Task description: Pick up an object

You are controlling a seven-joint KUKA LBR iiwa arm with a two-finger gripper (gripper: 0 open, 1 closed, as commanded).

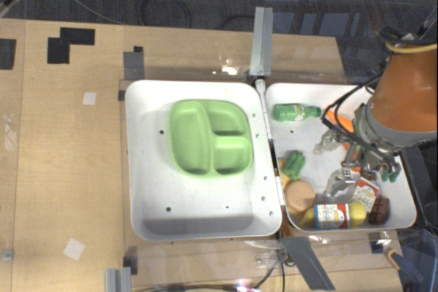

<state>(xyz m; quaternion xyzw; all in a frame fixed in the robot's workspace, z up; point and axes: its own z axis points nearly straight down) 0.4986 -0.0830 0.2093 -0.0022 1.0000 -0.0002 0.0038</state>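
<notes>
My gripper (340,165) hangs over the middle of the right bin (311,130), under the orange-banded wrist (408,96). Its metal fingers (338,182) point down-left with a gap between them and nothing in that gap. Just below them a small yellow bottle with a white label (333,215) lies on its side. A tan round object (300,195) sits left of it, and a green toy (294,163) lies above that. A green bottle (295,111) lies at the bin's far side. A brown item (378,210) and a red-and-white packet (365,193) sit at the lower right.
The left bin (147,208) holds a green divided plate (209,137). A metal divider rail (261,44) runs between the bins. Orange and black cables (339,118) hang near the wrist. Wooden bench surface (61,167) spreads to the left.
</notes>
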